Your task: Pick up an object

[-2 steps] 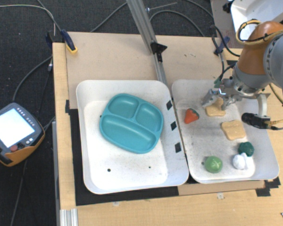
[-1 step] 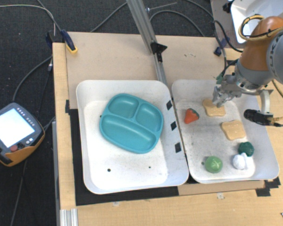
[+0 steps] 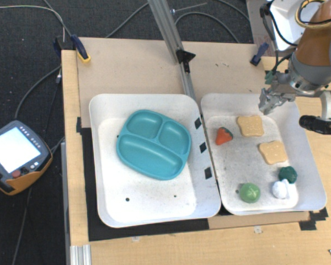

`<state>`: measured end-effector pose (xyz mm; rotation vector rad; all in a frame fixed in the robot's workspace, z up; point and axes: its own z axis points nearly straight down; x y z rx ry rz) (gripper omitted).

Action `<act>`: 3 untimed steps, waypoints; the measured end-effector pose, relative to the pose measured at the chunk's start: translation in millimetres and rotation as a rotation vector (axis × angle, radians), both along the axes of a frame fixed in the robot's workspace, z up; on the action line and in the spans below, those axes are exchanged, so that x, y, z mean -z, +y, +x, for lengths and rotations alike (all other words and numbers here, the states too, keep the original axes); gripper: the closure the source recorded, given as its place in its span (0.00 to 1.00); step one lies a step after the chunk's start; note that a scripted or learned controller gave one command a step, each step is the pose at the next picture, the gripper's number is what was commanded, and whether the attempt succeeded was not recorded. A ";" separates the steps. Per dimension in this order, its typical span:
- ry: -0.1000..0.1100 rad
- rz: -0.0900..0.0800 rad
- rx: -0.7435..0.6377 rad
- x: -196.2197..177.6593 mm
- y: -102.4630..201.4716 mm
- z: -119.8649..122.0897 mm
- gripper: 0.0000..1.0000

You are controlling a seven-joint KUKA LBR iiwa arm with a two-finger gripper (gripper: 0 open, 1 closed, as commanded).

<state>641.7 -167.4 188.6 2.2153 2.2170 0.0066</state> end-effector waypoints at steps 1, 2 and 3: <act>0.002 0.001 0.000 -30.8 0.0 1.5 1.00; 0.010 0.005 -0.005 -22.4 51.4 -12.6 1.00; 0.011 0.005 -0.004 -22.5 96.2 -22.8 1.00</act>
